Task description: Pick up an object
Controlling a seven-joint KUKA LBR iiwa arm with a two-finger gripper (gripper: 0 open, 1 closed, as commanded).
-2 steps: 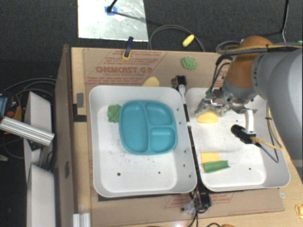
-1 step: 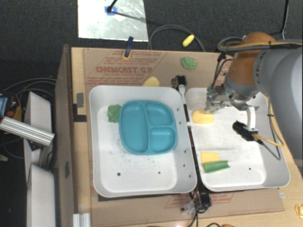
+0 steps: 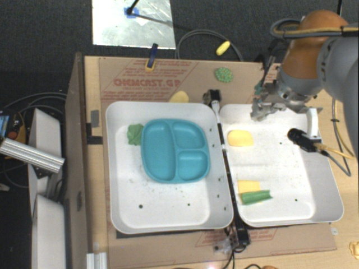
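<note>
Where the grey arm with its orange band reaches in from the right, the gripper is seen low over the far rim of the right shallow white bin, toward that bin's far left corner. Whether it is released or clenched cannot be told from this slanted view.

Three loose things are found in the right bin. A pale yellow rounded piece lies nearest the gripper, a little toward the camera and to the left of it, and apart from it. A small yellow block and a green pod-shaped piece lie touching each other near the bin's near left corner.

In the left shallow white bin a teal plastic plate with three compartments is laid flat, and a green leafy piece is tucked against its left edge.

Beyond the bins, on the brown cardboard-covered surface, a green bumpy round item and a yellow rounded item are placed, the latter just beside the left bin's far rim.
</note>
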